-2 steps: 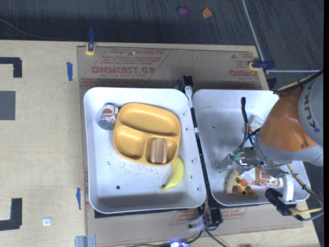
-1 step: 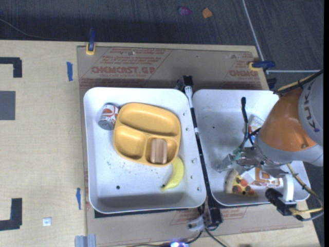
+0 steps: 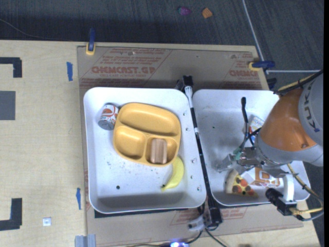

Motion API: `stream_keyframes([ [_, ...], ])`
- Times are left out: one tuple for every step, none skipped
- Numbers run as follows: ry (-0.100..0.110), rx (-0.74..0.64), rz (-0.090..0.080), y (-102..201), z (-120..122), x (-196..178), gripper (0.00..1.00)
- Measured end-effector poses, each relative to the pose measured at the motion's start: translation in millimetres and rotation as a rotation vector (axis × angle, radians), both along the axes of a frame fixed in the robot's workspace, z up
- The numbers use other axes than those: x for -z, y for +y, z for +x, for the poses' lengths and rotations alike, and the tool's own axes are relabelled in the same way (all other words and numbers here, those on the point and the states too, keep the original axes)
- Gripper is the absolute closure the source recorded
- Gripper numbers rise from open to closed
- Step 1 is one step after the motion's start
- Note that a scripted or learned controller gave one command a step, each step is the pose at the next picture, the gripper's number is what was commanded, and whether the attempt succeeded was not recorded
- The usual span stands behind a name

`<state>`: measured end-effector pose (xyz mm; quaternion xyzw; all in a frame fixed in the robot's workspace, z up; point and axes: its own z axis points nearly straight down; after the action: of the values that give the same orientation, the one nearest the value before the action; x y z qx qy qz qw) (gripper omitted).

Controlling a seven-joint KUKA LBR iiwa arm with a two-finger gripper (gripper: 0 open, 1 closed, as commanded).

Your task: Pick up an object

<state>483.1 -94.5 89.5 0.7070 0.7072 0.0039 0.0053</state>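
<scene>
Gripper (image 3: 239, 161): aperture cannot be told; it hangs low in right bin (image 3: 216, 107), just above packet (image 3: 245, 183) lying near the front wall. Open floor lies behind, toward the far wall.

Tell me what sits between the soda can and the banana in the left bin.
In the camera view, the yellow divided tray lies between the soda can and the banana, with a brown block in its lower right compartment.
</scene>
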Motion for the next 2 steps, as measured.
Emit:
stream_keyframes([
  [0.000, 0.002, -0.002, 1.0, 0.0, 0.1, 0.00],
  [-0.001, 0.002, -0.002, 1.1, 0.0, 0.1, 0.00],
])
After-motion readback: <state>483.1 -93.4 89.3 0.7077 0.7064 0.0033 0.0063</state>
